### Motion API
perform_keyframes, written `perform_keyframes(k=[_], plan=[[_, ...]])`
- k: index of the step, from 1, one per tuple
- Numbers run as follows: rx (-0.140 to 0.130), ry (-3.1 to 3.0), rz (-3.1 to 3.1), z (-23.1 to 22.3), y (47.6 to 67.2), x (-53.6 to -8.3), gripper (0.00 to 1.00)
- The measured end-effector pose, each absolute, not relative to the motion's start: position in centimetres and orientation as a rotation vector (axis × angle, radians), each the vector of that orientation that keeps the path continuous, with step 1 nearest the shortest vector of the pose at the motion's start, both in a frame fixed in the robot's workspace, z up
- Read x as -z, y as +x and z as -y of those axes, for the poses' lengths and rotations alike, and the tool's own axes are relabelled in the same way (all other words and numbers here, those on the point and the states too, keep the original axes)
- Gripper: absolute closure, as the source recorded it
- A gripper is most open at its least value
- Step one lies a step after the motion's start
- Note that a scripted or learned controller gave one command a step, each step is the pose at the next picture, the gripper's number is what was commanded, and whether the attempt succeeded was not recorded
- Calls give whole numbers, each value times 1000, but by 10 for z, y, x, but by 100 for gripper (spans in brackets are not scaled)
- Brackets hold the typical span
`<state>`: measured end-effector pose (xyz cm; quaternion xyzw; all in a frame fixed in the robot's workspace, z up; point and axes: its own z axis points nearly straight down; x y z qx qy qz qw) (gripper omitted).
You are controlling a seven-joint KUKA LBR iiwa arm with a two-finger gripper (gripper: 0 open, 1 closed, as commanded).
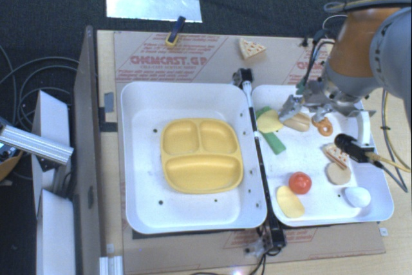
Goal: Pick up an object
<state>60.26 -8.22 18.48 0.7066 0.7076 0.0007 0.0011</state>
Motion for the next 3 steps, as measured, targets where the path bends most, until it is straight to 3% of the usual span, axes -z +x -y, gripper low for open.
perform_keyframes(k=[1,2,3], plan=[[9,2231,-2224,93,526,-122,0],[-1,2225,-2220,93,485,-83,0],[-6,2219,-2222,92,488,-95,100]])
